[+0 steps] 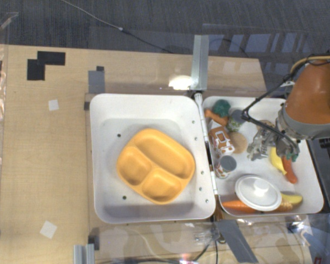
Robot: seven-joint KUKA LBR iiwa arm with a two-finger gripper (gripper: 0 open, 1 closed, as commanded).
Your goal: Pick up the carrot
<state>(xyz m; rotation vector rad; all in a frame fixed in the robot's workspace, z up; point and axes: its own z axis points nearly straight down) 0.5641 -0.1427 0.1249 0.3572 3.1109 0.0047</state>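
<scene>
Near edge, lower right of the frame: 1 carrot [237,205] lies along the front wall of the right bin [317,202], touching the white lid [258,192]; a yellow piece [292,199] sits just right of the lid. Left bin [99,164]: 1 yellow divided plate [155,165], centre. Mid right: gripper [270,146] hangs over the right bin, fingers pointing down, gap cannot be told. Second carrot [289,169] beside a banana [276,159]. Far end: third carrot [214,116], green object [221,107].
</scene>
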